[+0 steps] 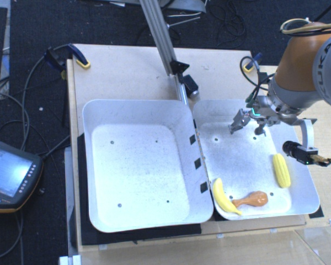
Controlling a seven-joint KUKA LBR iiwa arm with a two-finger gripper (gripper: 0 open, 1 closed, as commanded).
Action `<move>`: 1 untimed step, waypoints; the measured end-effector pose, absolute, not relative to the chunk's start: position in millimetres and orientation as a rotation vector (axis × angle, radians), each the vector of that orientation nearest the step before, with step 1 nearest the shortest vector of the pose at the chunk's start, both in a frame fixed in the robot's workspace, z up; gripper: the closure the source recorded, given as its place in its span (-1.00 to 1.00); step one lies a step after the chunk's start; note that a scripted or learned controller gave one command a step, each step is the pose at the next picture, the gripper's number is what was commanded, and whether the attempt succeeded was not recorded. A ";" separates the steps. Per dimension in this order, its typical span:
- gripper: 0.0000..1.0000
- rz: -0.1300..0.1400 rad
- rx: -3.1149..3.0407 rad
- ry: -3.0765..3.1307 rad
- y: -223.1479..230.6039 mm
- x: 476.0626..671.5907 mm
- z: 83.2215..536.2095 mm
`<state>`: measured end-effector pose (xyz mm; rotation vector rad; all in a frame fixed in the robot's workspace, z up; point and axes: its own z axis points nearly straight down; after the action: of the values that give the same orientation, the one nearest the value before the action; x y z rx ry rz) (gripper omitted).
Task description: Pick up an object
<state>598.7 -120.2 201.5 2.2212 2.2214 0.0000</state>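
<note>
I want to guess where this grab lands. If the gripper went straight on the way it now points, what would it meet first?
The gripper appears to point down into the right bin. It would probably meet bare bin floor first; the corn cob, drumstick and banana lie nearer the camera. Depth is unclear.

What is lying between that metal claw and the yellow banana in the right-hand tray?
Nothing visible. The gripper hangs over the upper part of the right white bin, and bare bin floor runs from there down to the yellow banana at the bin's lower left edge.
</note>
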 end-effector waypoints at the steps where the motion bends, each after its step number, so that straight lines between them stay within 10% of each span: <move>1: -1.00 0.000 2.221 2.221 -120.2 598.7 201.5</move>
<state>598.7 -120.2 201.5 2.2213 2.2215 0.0000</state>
